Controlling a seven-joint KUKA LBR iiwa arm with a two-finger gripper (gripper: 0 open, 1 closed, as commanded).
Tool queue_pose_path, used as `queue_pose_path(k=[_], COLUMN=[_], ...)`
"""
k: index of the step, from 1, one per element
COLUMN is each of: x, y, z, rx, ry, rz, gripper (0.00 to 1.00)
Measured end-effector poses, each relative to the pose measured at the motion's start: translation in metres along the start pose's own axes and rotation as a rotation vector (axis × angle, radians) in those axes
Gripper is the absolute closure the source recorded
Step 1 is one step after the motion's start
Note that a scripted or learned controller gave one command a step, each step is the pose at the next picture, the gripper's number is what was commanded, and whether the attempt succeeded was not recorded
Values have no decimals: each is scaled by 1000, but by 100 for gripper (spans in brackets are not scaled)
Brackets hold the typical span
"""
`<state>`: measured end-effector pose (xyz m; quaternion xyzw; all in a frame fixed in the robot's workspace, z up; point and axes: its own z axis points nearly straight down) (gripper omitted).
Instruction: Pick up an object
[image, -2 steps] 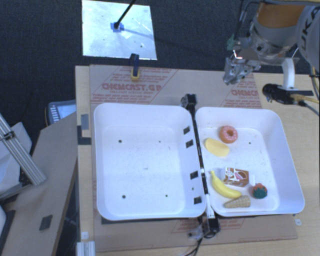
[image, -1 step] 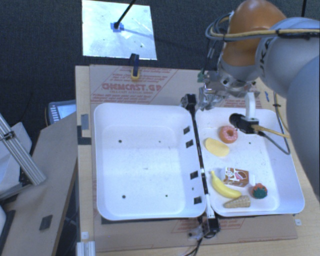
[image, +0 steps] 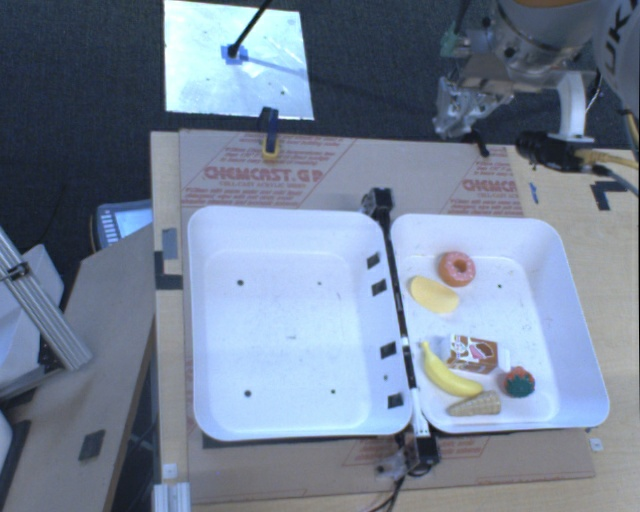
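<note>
Although the gripper (image: 462, 110) hangs at the upper right, high above the back edge of the bench and clear of both bins, its tip is too dark and blurred to tell how the jaws stand, and nothing can be seen caught in them. Its grey arm (image: 545, 35) runs off the top of the frame, so the wrist and the orange band are cut off almost at once.

Below and toward the viewer sits the right bin (image: 575, 290), which holds every candidate for the pick. A pink-frosted donut (image: 457, 268) lies nearest the back wall, with a pale yellow piece (image: 433, 294) just beside it. Further forward a banana (image: 447, 372) curves along the divider side, touching or nearly touching a small brown and white carton (image: 473, 353). A tan wedge (image: 475, 404) rests at the front wall, and a red and green item (image: 518, 381), probably a strawberry, lies near it.

Judging by the height, the arm looks parked before a descent, leaving the camera an open look at the objects. The left bin (image: 215, 300) shows bare floor.
</note>
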<state>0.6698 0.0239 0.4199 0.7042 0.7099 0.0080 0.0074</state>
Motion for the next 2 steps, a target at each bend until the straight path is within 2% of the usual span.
queue_pose_path(k=[1,2], x=[34,32], y=[-4,-2], z=[117,100], rx=[28,17], ry=[0,0], rz=[0,-1], gripper=[100,100])
